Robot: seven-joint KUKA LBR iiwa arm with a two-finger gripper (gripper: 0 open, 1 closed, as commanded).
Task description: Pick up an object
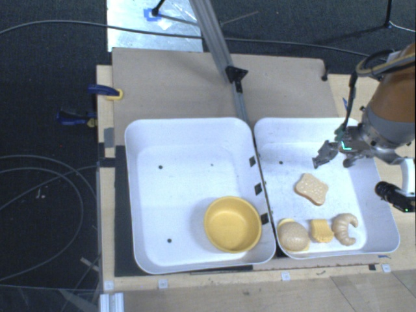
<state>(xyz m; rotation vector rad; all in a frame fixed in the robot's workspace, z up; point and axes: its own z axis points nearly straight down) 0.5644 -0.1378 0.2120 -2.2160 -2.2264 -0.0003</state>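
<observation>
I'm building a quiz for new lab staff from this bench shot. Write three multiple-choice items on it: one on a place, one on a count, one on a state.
1. Where does the round yellow plastic bowl sit?
A. Left white bin
B. Right white bin
C. On the bench outside the bins

2. How many food-shaped items lie in the right bin?
A. Two
B. Four
C. Six

3. What is the tool doing?
A. Clamping the bowl
B. Lifting the croissant clear of the bin
C. Hanging above the right bin with nothing between its fingers

Answers:
1. A, the bowl rests near the left bin's front right corner.
2. B, there is a tan toast slice, a pale round bun, a small yellow block and a curved beige croissant.
3. C, its dark fingers are spread over bare bin floor beyond the toast.
</observation>
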